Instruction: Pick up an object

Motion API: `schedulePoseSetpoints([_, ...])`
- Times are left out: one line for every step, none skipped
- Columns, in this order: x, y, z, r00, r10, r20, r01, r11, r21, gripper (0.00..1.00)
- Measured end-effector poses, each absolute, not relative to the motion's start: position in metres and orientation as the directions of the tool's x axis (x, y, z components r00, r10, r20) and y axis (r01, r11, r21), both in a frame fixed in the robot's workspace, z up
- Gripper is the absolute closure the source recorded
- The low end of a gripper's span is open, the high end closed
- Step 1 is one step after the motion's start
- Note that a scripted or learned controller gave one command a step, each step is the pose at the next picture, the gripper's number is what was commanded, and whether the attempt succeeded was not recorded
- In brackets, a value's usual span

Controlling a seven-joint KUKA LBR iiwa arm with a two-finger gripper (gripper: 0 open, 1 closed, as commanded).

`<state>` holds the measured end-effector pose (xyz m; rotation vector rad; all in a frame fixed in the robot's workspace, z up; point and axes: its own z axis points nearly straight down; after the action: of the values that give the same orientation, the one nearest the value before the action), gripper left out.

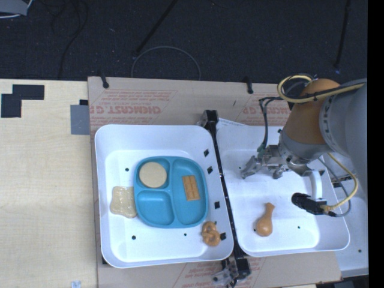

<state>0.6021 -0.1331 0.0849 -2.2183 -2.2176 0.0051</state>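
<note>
A tan drumstick-shaped toy [264, 219] lies in the right bin [336, 236] near its front. My gripper [261, 172] hovers over the upper middle of that bin, behind the toy and apart from it. It is open with nothing between its fingers. In the left bin [114, 143] stands a blue divided tray [157, 210] holding a round cracker [152, 174] and a rectangular orange biscuit [191, 188]. A pale yellow piece [123, 201] lies left of the tray. A small brown lump [210, 233] sits at that bin's front right corner.
The grey arm with its orange band [312, 116] comes in from the right above the right bin. A black cable end [309, 203] hangs over the right side of that bin. A ridge [219, 179] divides the two bins.
</note>
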Motion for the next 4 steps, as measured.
schedulePoseSetpoints([0.603,-0.134,0.097,0.003,1.000,0.001,1.000,-0.003,-0.004,1.00])
schedulePoseSetpoints([0.610,-0.139,0.155,-0.001,1.000,0.000,1.000,0.001,0.001,1.00])
schedulePoseSetpoints([0.611,-0.140,0.208,-0.001,1.000,0.000,1.000,0.001,0.002,1.00])
schedulePoseSetpoints([0.600,-0.083,0.220,-0.004,1.000,0.002,1.000,0.004,-0.003,1.00])
